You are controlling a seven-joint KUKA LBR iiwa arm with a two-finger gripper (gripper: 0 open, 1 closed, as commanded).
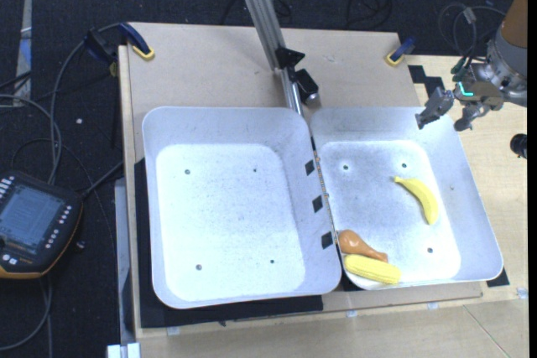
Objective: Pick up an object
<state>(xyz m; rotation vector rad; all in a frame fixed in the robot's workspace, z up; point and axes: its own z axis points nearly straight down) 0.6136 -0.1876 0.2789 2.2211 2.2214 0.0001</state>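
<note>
A yellow banana [420, 195] lies in the right bin [470, 180], toward its right side. At that bin's front left corner sit a yellow corn cob [372, 269] and an orange-brown drumstick-shaped toy [362, 245], touching each other. My gripper [449, 116] hangs above the right bin's far right corner, well away from all three objects. Its two dark fingers are spread apart with nothing between them.
The left bin [159, 147] sits beside the right one on the wooden bench. A slanted metal pole [260, 4] runs from the top down to the seam between the bins. Yellow-and-blue clamps [134, 42] hold the board's far corners.
</note>
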